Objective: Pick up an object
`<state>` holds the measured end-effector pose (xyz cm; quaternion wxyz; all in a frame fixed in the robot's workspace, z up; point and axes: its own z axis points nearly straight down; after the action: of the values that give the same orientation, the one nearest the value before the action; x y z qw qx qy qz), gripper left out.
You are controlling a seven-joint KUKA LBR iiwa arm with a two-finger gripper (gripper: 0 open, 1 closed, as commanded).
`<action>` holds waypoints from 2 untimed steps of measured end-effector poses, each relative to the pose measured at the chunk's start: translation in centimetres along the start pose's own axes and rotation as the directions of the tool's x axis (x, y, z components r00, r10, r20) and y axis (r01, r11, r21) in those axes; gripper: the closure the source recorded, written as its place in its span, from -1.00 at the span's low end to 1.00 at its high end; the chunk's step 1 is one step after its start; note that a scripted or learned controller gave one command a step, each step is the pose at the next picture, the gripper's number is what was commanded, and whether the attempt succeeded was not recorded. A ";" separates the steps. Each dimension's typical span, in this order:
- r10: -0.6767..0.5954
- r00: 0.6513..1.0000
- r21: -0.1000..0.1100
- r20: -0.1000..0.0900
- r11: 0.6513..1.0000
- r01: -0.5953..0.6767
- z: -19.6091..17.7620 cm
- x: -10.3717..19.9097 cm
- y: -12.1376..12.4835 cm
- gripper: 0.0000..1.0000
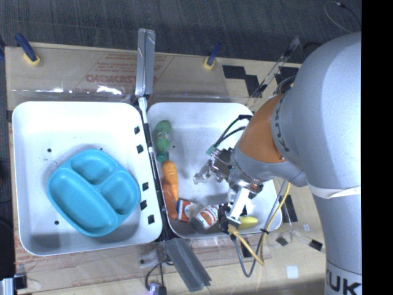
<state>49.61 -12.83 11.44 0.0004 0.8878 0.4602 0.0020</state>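
Note:
The right bin (202, 112) holds a green bottle (163, 136) against its left wall, with an orange carrot-shaped piece (170, 185) just below it. A small red, white and orange can (206, 215) lies on its side at the front edge, beside a red and blue scrap (183, 208). A small yellow thing (248, 222) rests at the front right. My gripper (207, 172) hangs over the bin's bare middle, to the right of the carrot and above the can. Nothing shows between its metal tips.
The left bin (37, 121) holds a blue divided plate (93, 191). A grey divider (145, 63) stands between the bins at the back, and the arm's grey bulk (325, 115) covers the right bin's right side.

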 end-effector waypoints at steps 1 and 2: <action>0.039 0.999 0.008 0.004 0.999 -0.039 -3.3 1.0 2.3 -1.00; -0.038 0.999 -0.002 -0.002 0.999 0.038 -0.7 -4.0 0.7 -1.00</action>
<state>47.91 -16.53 12.11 0.0011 0.8789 0.4770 0.0032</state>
